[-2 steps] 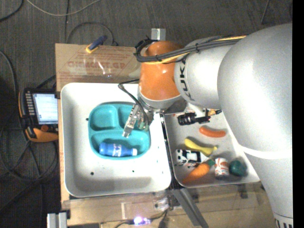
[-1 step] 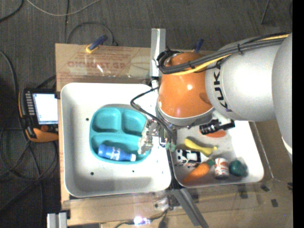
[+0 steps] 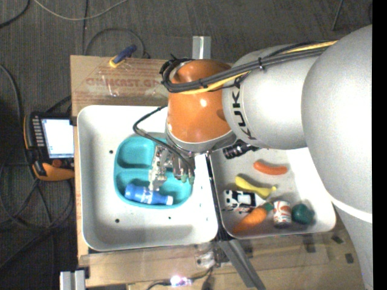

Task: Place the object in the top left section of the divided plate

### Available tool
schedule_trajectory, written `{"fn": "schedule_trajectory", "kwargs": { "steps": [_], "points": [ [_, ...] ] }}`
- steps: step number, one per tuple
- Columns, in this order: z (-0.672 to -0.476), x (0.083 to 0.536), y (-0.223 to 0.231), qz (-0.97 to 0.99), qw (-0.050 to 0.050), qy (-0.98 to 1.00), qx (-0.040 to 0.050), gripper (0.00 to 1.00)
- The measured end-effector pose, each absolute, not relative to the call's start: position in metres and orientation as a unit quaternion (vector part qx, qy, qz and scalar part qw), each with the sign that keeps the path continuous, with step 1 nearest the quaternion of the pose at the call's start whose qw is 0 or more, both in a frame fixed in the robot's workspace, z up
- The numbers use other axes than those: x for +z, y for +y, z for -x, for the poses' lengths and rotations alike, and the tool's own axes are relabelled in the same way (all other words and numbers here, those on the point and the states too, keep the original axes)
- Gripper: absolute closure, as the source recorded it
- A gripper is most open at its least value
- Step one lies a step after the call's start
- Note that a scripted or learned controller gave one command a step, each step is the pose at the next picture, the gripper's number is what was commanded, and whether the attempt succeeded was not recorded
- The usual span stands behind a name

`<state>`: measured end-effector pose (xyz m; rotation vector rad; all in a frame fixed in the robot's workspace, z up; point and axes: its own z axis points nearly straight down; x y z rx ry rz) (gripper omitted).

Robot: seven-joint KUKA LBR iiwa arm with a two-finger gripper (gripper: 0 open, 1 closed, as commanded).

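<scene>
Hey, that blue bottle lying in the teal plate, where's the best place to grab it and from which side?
Probably the blue bottle is best gripped mid-body, from straight above. It lies on its side along the lower section of the teal divided plate, so fingers should close across its narrow width.

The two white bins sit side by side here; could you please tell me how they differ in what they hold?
The left bin holds a teal divided plate with a blue object lying in its lower section; the right bin holds loose items, among them a yellow banana and an orange carrot. The gripper hangs over the left bin, not the right. Both are shallow and white.
</scene>
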<state>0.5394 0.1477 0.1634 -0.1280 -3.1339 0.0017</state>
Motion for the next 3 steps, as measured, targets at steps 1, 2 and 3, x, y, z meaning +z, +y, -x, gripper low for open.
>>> {"fn": "schedule_trajectory", "kwargs": {
  "steps": [1, 2, 3],
  "points": [
    [-0.519, 0.129, 0.124, 0.058, -0.018, -0.998, -0.0059, 1.00],
    [-0.517, 0.122, 0.131, -0.145, -0.035, -0.989, -0.0025, 1.00],
    [-0.512, 0.184, 0.080, -0.102, -0.001, -0.995, 0.0000, 1.00]
  ]
}}
